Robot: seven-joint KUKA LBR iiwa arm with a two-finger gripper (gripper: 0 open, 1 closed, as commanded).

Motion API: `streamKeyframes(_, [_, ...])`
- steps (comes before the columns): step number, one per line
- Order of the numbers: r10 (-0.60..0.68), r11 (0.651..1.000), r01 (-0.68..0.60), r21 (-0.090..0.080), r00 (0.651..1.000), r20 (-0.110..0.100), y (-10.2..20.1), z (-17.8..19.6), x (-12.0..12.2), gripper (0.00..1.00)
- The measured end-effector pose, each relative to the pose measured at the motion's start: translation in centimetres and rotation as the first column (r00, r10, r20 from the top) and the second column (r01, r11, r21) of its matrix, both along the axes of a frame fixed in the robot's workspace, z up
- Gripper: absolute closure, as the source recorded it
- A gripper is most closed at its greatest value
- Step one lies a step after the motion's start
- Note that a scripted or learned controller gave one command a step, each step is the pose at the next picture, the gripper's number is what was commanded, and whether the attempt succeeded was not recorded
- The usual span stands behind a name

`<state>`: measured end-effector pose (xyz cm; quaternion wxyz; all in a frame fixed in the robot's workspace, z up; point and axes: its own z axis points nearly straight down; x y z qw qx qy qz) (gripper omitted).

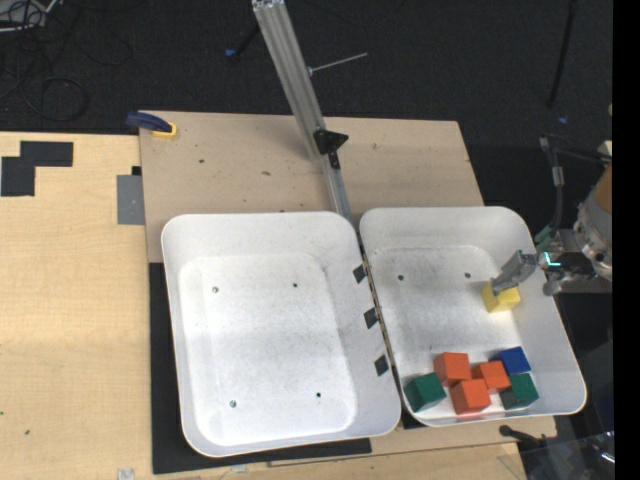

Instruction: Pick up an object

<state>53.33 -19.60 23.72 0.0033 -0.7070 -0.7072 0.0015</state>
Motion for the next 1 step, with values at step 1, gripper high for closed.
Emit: streamKeyframes(1, [-0.001,1.0,0.001,-0.001,1.0,0.004,-0.06,0.18,0.06,0.0])
